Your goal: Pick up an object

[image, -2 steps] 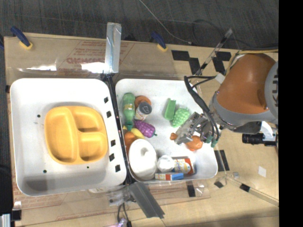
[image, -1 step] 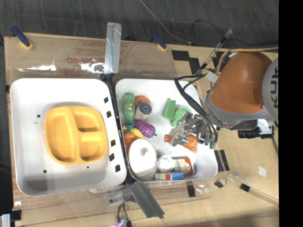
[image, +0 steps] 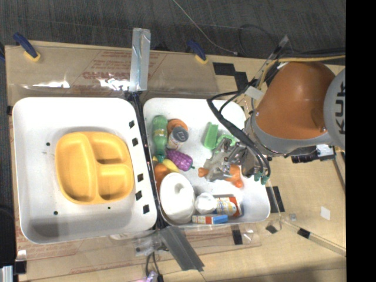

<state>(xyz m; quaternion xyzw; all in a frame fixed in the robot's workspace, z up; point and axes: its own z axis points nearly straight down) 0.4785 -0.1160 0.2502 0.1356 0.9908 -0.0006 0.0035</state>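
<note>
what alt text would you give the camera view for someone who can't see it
A grey and orange robot arm reaches from the right, its hand low over the cluttered right bin, beside an orange toy and green block. The left bin holds a yellow divided tray.

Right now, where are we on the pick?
Done: the gripper is down inside the right bin, over the orange carrot-like toy beside the green block. In hand: nothing visibly held. Left: grasp something and lift it. The left bin's yellow divided tray sits untouched.
</note>
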